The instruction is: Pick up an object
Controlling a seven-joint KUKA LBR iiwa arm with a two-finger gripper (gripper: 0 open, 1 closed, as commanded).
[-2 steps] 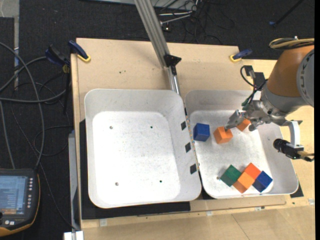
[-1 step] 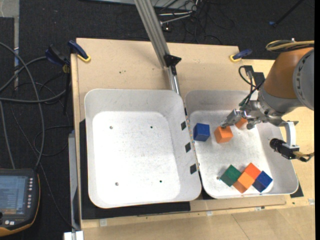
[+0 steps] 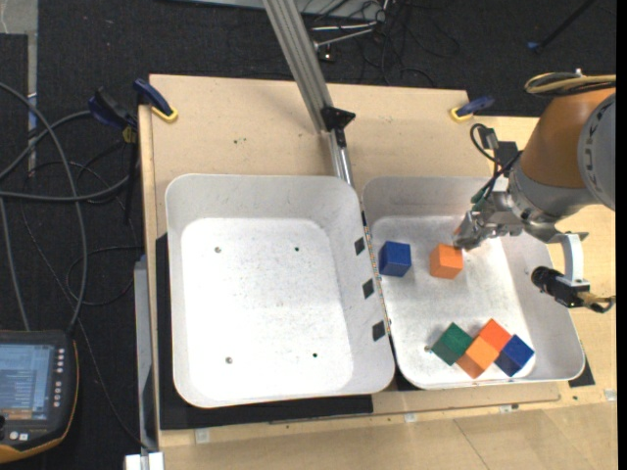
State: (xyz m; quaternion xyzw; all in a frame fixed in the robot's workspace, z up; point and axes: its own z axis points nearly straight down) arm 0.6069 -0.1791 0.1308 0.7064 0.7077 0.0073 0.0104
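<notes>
Hovering my two-finger claw [image 3: 468, 235] just beside the small orange cube [image 3: 446, 261] lying in the right white bin [image 3: 549, 306] near a blue cube [image 3: 395, 258], I am aiming to centre over it squarely, its sides slightly skewed, no long axis.

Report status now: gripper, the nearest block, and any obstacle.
Gripper low in right bin, beside orange block; nothing seen held. Blue block further left, apart. Block cluster nearer front, not in way.
</notes>
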